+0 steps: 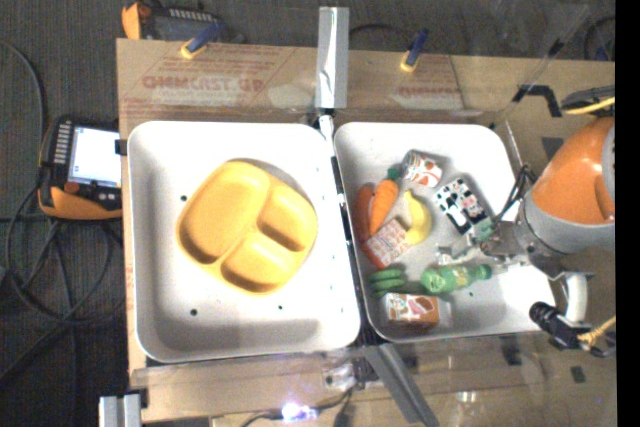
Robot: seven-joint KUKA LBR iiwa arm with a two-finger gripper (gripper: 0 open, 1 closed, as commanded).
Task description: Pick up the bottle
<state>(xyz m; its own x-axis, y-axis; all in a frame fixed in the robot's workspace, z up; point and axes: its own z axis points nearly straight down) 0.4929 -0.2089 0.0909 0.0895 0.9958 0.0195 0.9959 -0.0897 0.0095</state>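
Two white bins sit side by side on the tabletop. The left bin [160, 315] holds a yellow tray [248, 226] with three compartments, lying a little askew near the middle. The right bin [500, 310] is crowded: a carrot [380, 202], a yellow fruit [415, 218], a small red-and-white carton [424, 170], a black-and-white carton [461, 203], a pink packet [387, 241], a dark green vegetable [388, 277] and an orange box [412, 310] near the front wall. The bottle [455, 277], green with a pale cap end, lies on its side in the right bin, between the packet above and the orange box below, pointing toward the arm. The arm [575, 190] leans in from the right, its orange band over the bin's right rim. The gripper [497, 250] is down at the bottle's right end, just beside or touching it; from here I cannot tell its state.
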